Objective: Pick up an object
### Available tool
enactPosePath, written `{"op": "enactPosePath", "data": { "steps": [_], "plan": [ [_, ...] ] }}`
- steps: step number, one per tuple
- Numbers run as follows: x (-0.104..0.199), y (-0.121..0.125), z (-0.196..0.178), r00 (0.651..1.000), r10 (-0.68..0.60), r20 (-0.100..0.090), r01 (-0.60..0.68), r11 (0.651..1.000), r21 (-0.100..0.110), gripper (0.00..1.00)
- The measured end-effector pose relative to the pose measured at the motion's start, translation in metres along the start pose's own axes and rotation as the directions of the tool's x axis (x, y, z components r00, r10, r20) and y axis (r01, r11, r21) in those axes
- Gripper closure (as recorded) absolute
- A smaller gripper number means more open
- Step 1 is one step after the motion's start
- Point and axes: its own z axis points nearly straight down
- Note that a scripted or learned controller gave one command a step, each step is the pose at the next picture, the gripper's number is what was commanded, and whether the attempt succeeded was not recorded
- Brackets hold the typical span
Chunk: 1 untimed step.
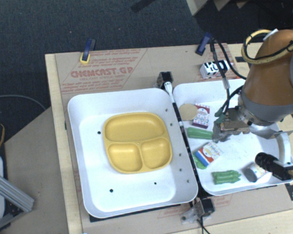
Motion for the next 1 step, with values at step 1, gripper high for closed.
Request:
{"op": "enactPosePath", "data": {
  "steps": [1],
  "plan": [
    [0.0018,0.0027,0.0173,1.000,0.006,0.000,-0.006,1.000,0.007,1.00]
  ]
}}
